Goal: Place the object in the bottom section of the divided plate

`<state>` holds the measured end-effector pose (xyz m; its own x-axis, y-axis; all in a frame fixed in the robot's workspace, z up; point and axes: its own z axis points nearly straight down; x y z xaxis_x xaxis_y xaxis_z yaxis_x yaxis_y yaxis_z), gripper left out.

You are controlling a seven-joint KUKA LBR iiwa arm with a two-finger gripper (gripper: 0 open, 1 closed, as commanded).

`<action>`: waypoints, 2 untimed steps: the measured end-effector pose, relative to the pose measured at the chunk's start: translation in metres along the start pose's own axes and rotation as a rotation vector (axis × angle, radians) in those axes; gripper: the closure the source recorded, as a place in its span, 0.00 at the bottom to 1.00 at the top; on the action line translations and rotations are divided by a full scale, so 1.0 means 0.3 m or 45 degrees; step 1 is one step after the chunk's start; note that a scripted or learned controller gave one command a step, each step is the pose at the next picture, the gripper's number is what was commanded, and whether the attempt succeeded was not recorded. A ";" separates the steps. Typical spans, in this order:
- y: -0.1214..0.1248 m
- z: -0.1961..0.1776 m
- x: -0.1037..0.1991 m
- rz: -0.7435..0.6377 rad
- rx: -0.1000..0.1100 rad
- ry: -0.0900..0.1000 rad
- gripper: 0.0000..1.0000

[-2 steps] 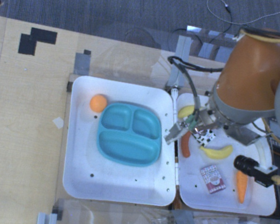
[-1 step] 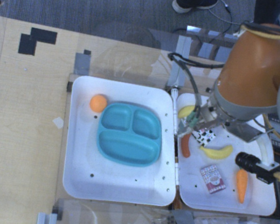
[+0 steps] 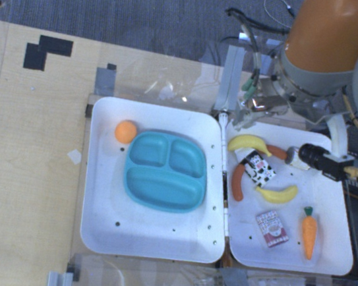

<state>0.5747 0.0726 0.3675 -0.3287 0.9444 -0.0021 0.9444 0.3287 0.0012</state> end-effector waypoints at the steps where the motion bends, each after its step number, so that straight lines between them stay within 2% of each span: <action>1: 0.076 0.226 0.168 0.008 0.005 0.002 1.00; 2: 0.176 0.195 0.304 0.019 0.002 0.001 1.00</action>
